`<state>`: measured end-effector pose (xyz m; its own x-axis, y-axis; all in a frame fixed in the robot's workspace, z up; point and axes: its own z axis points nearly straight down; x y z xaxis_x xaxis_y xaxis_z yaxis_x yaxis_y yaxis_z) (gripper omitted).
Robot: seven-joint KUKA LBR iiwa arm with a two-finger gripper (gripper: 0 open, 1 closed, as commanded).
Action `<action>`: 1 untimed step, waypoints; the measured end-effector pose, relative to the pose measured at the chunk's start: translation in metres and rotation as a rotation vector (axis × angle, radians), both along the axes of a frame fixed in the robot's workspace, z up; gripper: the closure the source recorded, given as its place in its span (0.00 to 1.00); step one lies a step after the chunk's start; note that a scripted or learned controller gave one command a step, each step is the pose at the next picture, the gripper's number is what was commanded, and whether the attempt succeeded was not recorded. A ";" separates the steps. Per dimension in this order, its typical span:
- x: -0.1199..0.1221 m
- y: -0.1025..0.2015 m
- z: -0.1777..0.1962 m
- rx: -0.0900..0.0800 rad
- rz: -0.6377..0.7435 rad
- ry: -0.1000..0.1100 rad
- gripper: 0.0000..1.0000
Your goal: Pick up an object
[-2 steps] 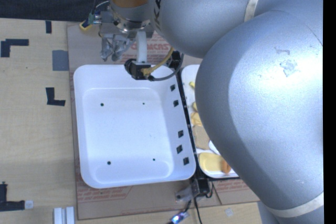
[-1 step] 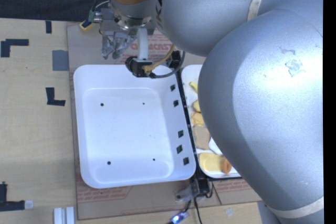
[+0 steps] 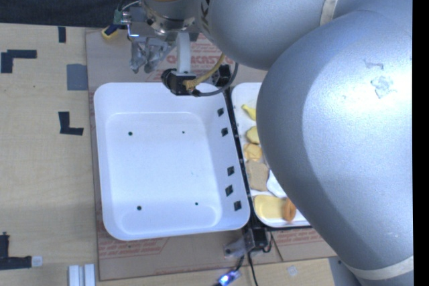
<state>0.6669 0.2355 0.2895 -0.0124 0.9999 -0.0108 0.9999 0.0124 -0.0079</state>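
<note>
My gripper (image 3: 144,58) hangs below the orange band of the arm, over the brown cardboard just beyond the far rim of the left white bin (image 3: 107,144). Nothing shows in it. The right bin (image 3: 240,92) is mostly hidden under the big grey arm. Along its visible left strip lie several small objects: a yellow piece (image 3: 249,112), tan pieces (image 3: 253,153), a flat beige piece (image 3: 258,175), a pale yellow lump (image 3: 268,207) and a small orange one (image 3: 289,211).
A black cable end (image 3: 177,82) with a yellow wire dangles at the left bin's far rim. Black clips (image 3: 230,171) line the wall between the bins. Black tape marks (image 3: 67,124) lie on the bench at left. Cardboard (image 3: 134,248) sits under the bins.
</note>
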 end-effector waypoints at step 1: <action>0.000 0.000 0.009 -0.002 0.001 0.001 1.00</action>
